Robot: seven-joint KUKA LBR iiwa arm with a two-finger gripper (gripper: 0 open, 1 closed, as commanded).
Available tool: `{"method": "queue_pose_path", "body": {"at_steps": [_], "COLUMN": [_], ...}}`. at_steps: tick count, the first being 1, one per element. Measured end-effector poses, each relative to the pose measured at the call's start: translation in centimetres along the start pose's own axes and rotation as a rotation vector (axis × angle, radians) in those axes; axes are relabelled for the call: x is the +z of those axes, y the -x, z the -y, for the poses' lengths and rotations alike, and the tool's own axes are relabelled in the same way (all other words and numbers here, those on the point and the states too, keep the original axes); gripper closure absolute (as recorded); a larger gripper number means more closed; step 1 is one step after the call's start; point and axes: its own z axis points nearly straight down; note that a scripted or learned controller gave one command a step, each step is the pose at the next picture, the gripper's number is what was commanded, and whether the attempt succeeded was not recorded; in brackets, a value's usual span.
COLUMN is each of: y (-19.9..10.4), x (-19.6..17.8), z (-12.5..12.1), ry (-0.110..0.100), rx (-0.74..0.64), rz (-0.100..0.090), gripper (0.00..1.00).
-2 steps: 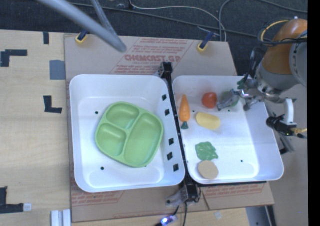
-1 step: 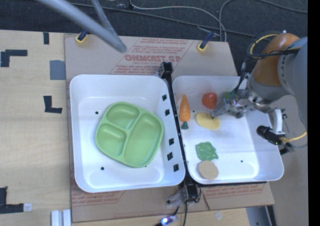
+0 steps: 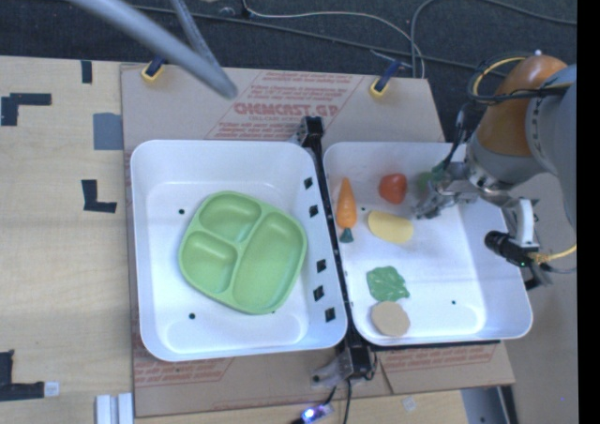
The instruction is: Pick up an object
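The hand (image 3: 429, 199) hangs over the right bin (image 3: 469, 263); whether it is apart or together I cannot tell. The lemon (image 3: 390, 226) lies just left of it, long axis running left-right, with the tomato (image 3: 393, 188) just beyond.

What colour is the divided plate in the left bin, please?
Light green, seen clearly in the camera view: the divided plate.

We are looking down on a pale wooden surface (image 3: 56, 253) carrying a brown cardboard sheet (image 3: 281, 98) with red print. Sitting on that sheet, side by side and touching, are the left white bin (image 3: 155, 319) and the right white bin (image 3: 497, 314). Dark tape marks (image 3: 94, 195) are lying on the wood at left.
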Motion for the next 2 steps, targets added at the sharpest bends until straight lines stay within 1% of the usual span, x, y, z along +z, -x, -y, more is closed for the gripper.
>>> {"method": "queue_pose_path", "body": {"at_steps": [1,2], "y": [-0.9,-0.9], "x": [-5.1,-11.4], "z": [0.5,0.1], "ry": [0.005,0.006], "rx": [0.001,0.001], "rz": [-0.002,0.0], "gripper": [1.0,1.0]}}
